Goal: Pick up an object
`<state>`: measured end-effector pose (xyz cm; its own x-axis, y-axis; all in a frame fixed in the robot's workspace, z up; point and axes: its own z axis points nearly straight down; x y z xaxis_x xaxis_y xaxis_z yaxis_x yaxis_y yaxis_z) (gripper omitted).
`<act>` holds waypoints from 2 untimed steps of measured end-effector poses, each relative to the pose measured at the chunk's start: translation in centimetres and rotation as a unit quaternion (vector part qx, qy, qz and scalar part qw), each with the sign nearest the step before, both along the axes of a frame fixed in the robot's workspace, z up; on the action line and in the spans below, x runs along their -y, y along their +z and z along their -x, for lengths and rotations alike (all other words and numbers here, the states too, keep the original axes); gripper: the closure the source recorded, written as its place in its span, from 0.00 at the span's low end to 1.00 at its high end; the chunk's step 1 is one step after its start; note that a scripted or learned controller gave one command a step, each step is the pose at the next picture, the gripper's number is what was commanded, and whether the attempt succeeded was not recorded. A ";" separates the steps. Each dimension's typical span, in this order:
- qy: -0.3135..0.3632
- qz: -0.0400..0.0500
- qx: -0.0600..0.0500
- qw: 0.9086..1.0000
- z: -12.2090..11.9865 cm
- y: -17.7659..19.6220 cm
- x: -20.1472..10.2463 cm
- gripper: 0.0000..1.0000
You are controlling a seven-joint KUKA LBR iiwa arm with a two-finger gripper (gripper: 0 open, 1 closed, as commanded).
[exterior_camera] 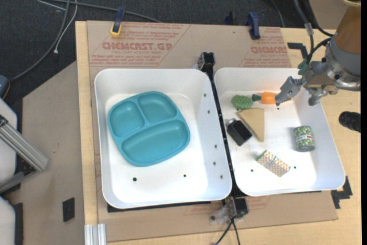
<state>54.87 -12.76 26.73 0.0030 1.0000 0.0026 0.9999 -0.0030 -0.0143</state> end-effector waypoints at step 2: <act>0.001 0.001 0.005 1.000 -0.5 -4.9 0.8 0.00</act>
